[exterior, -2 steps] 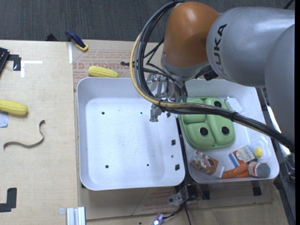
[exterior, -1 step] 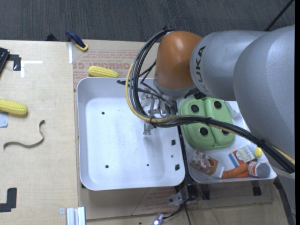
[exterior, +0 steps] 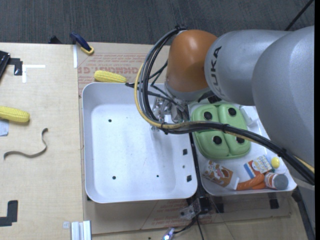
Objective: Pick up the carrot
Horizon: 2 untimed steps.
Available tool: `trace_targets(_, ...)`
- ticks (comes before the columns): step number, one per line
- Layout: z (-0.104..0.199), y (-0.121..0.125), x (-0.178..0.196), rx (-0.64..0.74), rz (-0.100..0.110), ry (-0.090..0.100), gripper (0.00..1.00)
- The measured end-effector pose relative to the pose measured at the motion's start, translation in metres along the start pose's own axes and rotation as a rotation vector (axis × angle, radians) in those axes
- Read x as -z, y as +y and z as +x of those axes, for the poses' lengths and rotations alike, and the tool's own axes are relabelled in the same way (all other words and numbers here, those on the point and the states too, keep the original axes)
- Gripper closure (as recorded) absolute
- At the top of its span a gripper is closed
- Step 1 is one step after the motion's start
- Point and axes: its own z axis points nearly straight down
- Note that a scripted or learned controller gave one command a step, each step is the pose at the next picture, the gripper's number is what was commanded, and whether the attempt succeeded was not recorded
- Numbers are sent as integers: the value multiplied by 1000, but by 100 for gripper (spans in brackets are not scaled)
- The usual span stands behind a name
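My tool above left bin, grip state unclear. Carrot in right bin, beside green block: light, stiff, smooth; grasp mid-body.

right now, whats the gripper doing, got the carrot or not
gripper: cannot be told; it sits over the seam between the two bins, tangled in cables. The carrot lies in the right bin, apart from it, not picked up.
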Motion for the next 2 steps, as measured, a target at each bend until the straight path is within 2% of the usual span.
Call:
trace_targets(1, 0, 0, 0, 0, 0, 0, 0)
trace_targets(2, -29, 3, -10, 8, 0, 4, 0)
